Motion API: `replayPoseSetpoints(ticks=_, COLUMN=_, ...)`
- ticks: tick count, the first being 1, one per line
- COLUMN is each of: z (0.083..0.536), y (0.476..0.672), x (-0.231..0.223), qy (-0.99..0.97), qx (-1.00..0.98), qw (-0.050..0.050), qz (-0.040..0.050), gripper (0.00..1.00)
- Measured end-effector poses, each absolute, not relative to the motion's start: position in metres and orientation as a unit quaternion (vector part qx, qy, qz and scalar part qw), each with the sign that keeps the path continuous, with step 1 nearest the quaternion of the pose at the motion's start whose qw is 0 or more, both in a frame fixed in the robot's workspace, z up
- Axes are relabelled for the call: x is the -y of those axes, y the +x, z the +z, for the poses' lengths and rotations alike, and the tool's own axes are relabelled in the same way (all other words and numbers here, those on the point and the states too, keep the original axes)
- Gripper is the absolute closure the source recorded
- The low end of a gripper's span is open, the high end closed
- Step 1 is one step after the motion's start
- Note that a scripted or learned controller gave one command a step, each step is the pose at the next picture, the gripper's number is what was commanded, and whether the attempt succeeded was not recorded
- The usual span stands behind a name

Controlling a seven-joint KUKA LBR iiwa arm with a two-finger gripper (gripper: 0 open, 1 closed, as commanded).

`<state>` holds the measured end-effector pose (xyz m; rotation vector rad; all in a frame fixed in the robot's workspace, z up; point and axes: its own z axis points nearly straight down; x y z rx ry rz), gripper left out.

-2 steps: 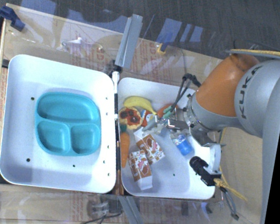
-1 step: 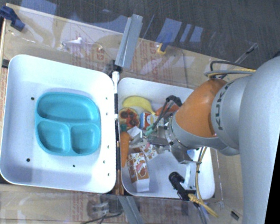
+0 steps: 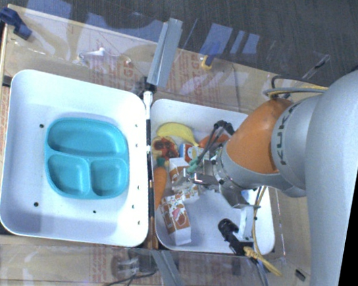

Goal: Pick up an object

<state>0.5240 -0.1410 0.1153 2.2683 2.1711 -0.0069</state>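
Left bin [image 3: 25, 98]: blue divided tray [image 3: 87, 157]. Right bin [image 3: 208, 228]: banana [image 3: 176, 131], carrot [image 3: 160, 182], printed cartons [image 3: 176, 217]. Gripper [image 3: 193, 172] low over cartons; opening and hold cannot be told.

The left bin [image 3: 8, 198] has a broad band of bare white floor all round the blue divided tray [image 3: 87, 157] that sits in its middle. In the right bin [image 3: 208, 230], the banana [image 3: 175, 131], carrot [image 3: 159, 185] and printed cartons [image 3: 176, 215] crowd the left half. The arm [image 3: 267, 147] hangs over the middle, and bare floor shows toward the view's lower right.
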Motion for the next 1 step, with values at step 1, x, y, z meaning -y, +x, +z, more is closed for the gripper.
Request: replayPoseSetpoints(ticks=1, z=0.2351, y=0.5545, x=0.0986, qy=0.785, qx=-0.619, qw=-0.001, qz=-0.0005, gripper=1.00)
